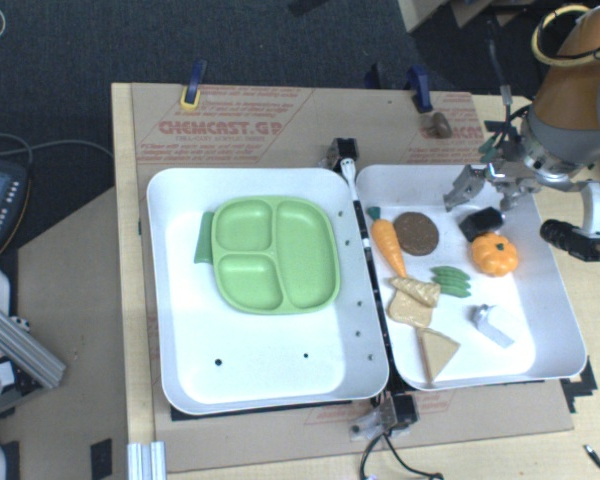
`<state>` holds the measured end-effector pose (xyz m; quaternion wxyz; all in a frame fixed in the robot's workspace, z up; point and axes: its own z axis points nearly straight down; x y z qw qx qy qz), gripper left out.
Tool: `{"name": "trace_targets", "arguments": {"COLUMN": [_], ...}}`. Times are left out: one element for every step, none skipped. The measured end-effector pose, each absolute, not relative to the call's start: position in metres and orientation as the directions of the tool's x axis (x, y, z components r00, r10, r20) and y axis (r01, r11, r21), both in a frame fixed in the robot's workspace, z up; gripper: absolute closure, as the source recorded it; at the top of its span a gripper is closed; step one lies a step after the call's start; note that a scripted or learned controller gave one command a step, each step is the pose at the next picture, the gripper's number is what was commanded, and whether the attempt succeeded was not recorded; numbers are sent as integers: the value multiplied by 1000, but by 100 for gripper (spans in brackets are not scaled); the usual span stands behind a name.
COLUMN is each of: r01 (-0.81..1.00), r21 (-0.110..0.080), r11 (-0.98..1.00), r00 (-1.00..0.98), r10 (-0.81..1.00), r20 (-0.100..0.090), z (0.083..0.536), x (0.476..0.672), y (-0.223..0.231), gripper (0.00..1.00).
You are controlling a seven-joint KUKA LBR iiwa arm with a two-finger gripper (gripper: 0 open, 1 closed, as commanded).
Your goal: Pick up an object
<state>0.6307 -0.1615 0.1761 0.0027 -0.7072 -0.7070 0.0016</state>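
Objects crowd the right bin (565, 318): nearest me a cheese wedge (435, 351), grey block (491, 325), bread (413, 303), then pea pod (452, 280), carrot (388, 247), brown disc (416, 233), orange pumpkin (494, 254). Green tray (275, 253) fills the left bin (180, 298). My hand (480, 200) hovers above the pumpkin; I cannot tell its grip.

Red print reading "CHEMCAST G P" on the brown paper-faced board (270, 118) behind the bins, repeated slantwise toward its right end, smaller lines too blurred to read
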Motion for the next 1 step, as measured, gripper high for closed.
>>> {"name": "trace_targets", "arguments": {"r01": [1000], "r21": [-6], "r11": [2], "r00": [-2], "r10": [1000], "r20": [1], "z": [132], "x": [635], "y": [-161], "gripper": [0]}}
